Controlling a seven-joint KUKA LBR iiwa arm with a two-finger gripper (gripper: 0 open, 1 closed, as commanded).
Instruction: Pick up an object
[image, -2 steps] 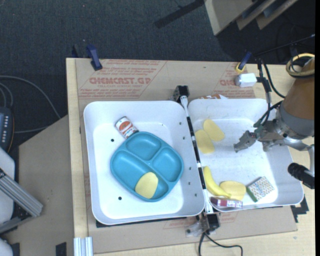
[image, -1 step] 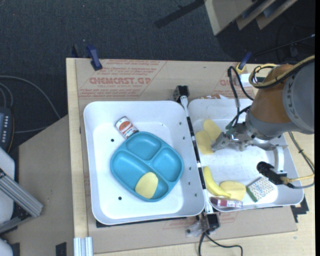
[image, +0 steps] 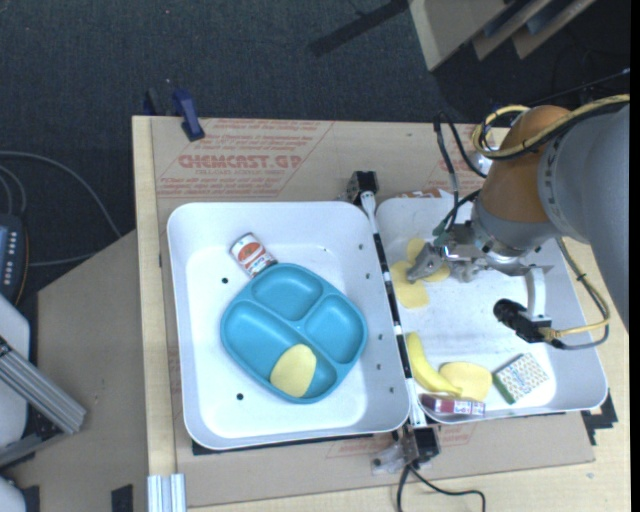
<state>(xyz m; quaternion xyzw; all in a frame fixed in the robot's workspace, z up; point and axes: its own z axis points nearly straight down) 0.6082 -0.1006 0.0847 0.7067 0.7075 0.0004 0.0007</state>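
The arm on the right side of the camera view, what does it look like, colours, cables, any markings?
The arm is a thick, rounded grey body with an orange band above the wrist. Yellow and black cables loop around the band and trail down beside it. The gripper at its tip is a small grey metal assembly with dark parts. I can make out no markings.

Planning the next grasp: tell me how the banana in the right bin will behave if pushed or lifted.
The banana looks curved and smooth, so it would probably pivot or slide rather than roll straight. It lies close against the bin wall beside a yellow round piece, so a push may jam it. It seems plastic, likely light and stiff.
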